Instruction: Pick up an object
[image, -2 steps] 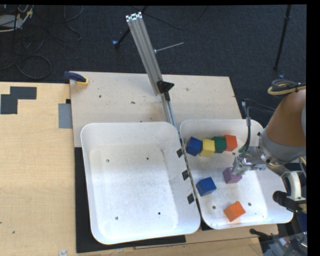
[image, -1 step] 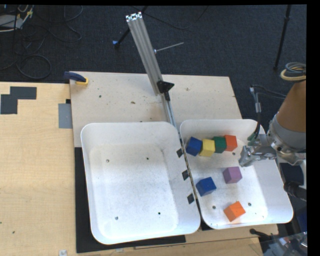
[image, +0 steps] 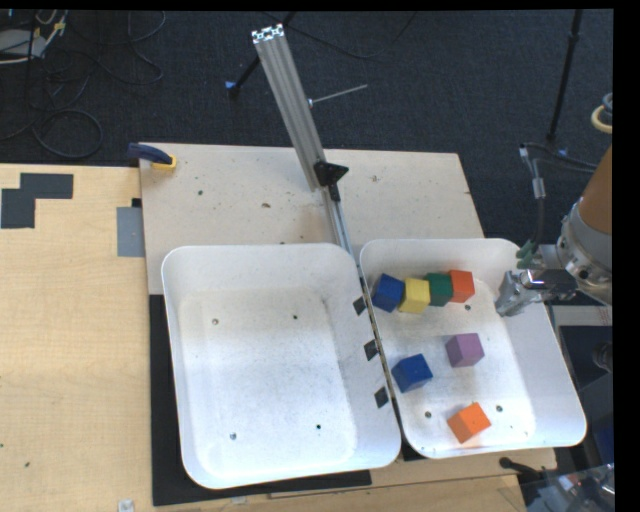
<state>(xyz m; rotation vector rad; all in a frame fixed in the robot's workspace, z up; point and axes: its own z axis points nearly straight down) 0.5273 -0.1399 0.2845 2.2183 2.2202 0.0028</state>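
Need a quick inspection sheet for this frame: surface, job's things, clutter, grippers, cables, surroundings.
Surface: two white bins side by side, left bin, right bin, on a pale board.
Job's things: all in the right bin. Row at the top: blue cube, yellow cube, green cube, orange cube. Apart: purple cube, second blue cube, second orange cube.
Clutter: clamp at the board's far left corner.
Grippers: gripper over the right bin's right rim, jaws unclear.
Cables: black cables on the floor.
Surroundings: slanted metal rail.

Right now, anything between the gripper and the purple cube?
Nothing visible. The gripper sits at the right bin's right edge; the purple cube lies down-left of it on bare bin floor. The row of four cubes lies to the side, clear of that path.
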